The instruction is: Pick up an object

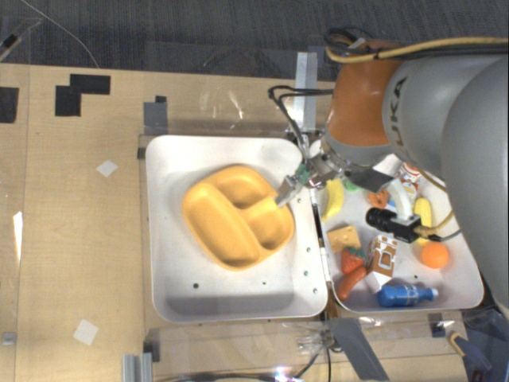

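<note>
A yellow divided plate (235,215) lies in the middle of the left bin (163,237). My gripper (288,189) hangs low over the plate's right rim, close to the wall between the two bins. Nothing shows as held in it. The grey arm with its orange band comes in from the upper right and hides the back of the right bin (471,291).
The right bin holds several small toys: a yellow banana (335,198), a cheese wedge (343,237), a carrot (354,266), a small white and orange box (383,255), an orange (433,255) and a blue bottle (406,294). White floor shows around the plate in the left bin.
</note>
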### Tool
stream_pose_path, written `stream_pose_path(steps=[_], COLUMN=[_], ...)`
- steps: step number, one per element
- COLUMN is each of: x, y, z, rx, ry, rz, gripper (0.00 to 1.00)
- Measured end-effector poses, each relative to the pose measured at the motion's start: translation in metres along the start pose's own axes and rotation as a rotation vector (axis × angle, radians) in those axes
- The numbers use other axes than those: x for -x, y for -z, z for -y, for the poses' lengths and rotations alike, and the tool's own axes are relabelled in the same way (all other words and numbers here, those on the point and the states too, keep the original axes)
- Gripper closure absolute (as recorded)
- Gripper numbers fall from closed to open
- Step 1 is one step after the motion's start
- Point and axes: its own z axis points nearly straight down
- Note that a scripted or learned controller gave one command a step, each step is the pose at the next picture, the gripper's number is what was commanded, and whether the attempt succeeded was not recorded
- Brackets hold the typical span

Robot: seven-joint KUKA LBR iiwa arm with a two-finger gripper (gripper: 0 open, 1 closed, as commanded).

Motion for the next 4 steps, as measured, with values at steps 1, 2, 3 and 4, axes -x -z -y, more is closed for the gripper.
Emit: stream_pose_path(steps=[1, 2, 3, 4], x=[-0.076, -0.069, -0.121, -0.138], y=[-0.073, -0.095, -0.095, -0.094], z=[0.004, -0.005, -0.082, -0.053], rx=[-0.014, 0.004, 0.008, 0.01], ry=[-0.15, -0.022, -0.113, 0.158], rz=[-0.007, -0.003, 0.003, 0.005], gripper=[0.0, 0.0, 0.0, 0.0])
